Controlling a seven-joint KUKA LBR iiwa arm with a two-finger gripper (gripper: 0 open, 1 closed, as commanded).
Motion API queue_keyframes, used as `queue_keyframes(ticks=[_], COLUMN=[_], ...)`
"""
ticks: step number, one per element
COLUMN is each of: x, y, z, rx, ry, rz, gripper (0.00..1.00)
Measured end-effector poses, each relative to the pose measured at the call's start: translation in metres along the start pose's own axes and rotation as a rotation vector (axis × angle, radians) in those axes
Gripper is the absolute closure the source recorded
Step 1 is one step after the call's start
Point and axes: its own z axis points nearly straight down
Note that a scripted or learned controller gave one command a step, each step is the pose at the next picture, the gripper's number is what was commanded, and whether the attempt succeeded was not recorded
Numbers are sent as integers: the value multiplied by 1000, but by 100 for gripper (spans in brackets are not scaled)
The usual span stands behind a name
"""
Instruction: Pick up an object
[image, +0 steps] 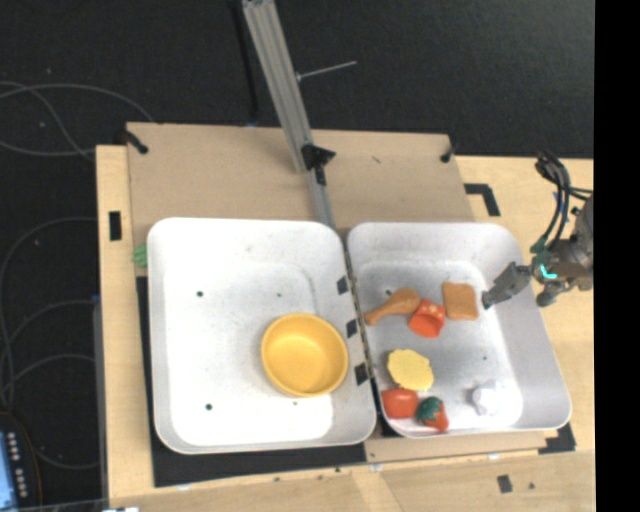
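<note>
Two bins: the left bin (200, 300) holds one yellow bowl (304, 354); the right bin (500, 350) holds six small items. The gripper (525, 285) is spread open, holding nothing, at its right rim.

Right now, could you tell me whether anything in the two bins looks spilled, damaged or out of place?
Nothing stands out. The yellow bowl sits upright in the left bin, and the toy foods, such as the drumstick and red pepper, lie loose inside the right bin.
</note>
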Motion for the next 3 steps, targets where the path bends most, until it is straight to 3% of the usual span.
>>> queue_keyframes(ticks=[3], x=[-18], y=[-16], z=[172], rx=[7], ry=[-2], rz=[5], gripper=[0])
